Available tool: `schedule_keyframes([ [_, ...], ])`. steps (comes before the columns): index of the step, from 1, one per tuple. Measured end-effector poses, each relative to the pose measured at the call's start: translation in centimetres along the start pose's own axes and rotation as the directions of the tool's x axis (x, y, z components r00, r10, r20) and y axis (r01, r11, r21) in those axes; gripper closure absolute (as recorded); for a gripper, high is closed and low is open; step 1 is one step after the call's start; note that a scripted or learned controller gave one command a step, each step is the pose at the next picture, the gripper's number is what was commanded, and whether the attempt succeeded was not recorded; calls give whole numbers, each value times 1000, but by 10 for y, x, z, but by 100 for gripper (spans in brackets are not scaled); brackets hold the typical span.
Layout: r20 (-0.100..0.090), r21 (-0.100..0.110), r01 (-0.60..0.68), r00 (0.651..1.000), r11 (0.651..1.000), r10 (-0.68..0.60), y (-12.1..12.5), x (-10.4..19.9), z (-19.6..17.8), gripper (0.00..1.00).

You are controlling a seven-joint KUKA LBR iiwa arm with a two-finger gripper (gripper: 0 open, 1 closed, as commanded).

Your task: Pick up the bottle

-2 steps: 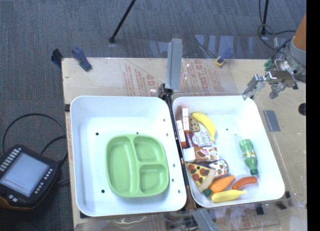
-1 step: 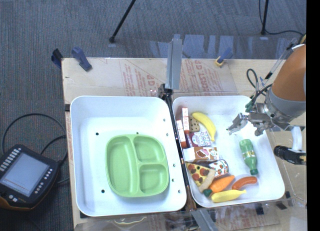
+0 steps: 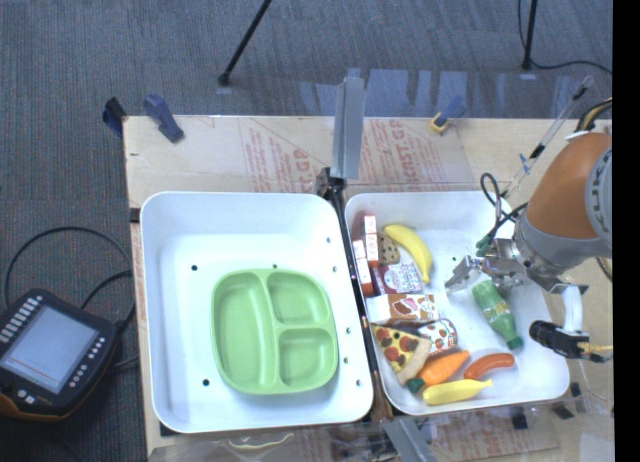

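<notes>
Green bottle (image 3: 496, 312) beside right bin (image 3: 455, 205) far edge, end effector (image 3: 478, 275) just above, grip state unclear

The grey arm with the orange band (image 3: 568, 190) is seen entering from the right edge of the camera view, its rounded orange section held high and the grey wrist (image 3: 560, 246) angled down and to the left. The metal two-finger claw (image 3: 478, 276) is carried at the wrist's lower left, low over the right-hand side of the bench. Whether the claw is parted or closed cannot be made out at this slant. A black cable (image 3: 492, 195) is looped beside the wrist, and a white-and-black fitting (image 3: 565, 335) is seen hanging beneath the wrist.
</notes>
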State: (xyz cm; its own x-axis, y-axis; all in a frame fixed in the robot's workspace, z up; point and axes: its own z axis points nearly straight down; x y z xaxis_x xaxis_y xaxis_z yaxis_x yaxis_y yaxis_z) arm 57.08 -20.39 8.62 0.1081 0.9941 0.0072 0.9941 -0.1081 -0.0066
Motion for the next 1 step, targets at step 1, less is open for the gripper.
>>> schedule_keyframes([
  [1, 6, -5, 46, 999, 999, -46, 28, 27, -1, 0],
])
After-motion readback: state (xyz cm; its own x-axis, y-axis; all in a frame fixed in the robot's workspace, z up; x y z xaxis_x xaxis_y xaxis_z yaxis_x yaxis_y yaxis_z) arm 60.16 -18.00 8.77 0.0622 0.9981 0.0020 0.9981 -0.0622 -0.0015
